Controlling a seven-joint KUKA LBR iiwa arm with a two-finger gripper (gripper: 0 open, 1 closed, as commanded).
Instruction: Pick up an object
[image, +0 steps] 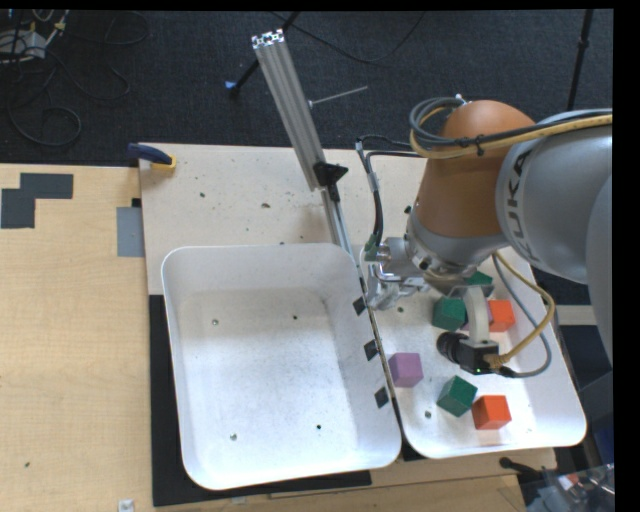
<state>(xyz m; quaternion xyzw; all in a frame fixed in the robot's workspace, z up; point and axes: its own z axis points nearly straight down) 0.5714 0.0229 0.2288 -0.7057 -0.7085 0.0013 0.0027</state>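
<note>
My gripper (385, 287) hangs low over the far left part of the right bin (560, 425), close to the wall between the two bins. Several small blocks lie in that bin. A purple cube (405, 369) sits just in front of the gripper. To the gripper's right are a green block (449, 313) and an orange block (501, 316). Nearer the front lie a green cube (457, 395) and an orange cube (491, 411). A teal piece (481, 280) peeks out from under the wrist. I see nothing held in the gripper.
The left bin (185, 300) stands beside the right one, their walls touching. A slanted aluminium post (295, 110) rises behind the bins. The arm's bulk (480, 190) covers the back of the right bin.
</note>
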